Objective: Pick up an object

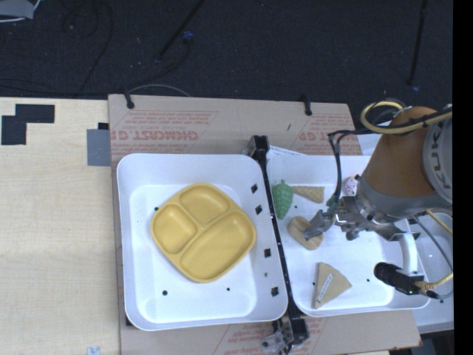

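Note:
The arm reaches in from the right over the right bin [347, 302], and my gripper [316, 228] hangs at its tip, just above a tan bread-like piece [298, 230]. A green leafy piece [282, 198] lies at the bin's left side. Behind it rests a small tan wedge [310, 194]. A larger tan wedge [328, 283] lies near the bin's front edge. The gripper's fingers look close to the bread-like piece, and I cannot see whether anything sits between them.
The left bin [140, 287] holds a yellow divided plate [204, 231]. A black divider [270, 228] runs between the two bins. Cables and a black fitting [395, 276] hang off the arm over the right bin's right side.

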`<state>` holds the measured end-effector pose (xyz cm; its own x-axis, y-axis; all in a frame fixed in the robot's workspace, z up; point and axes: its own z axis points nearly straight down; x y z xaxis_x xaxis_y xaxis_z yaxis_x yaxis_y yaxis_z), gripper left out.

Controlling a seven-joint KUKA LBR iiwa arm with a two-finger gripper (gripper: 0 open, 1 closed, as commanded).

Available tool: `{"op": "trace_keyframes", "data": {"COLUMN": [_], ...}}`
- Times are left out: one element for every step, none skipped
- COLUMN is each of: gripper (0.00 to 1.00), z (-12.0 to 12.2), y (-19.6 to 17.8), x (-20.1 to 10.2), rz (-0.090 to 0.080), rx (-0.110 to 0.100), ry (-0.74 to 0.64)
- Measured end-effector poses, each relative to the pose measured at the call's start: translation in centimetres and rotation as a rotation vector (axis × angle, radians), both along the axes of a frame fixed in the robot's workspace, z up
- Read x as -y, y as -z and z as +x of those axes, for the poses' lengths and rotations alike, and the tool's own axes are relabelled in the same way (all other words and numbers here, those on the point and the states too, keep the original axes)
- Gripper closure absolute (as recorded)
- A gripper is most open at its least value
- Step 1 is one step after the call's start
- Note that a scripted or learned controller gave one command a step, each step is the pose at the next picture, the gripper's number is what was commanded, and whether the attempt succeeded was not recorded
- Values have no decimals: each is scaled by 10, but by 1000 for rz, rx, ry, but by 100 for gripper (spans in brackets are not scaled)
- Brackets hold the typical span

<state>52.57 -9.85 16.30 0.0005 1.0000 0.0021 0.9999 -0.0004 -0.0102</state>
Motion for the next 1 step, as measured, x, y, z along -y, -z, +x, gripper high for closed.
{"op": "trace_keyframes", "data": {"gripper": [0], "z": [-5], "y": [44], "x": [-3], "rz": [0], "rx": [1], "ry": [0]}}
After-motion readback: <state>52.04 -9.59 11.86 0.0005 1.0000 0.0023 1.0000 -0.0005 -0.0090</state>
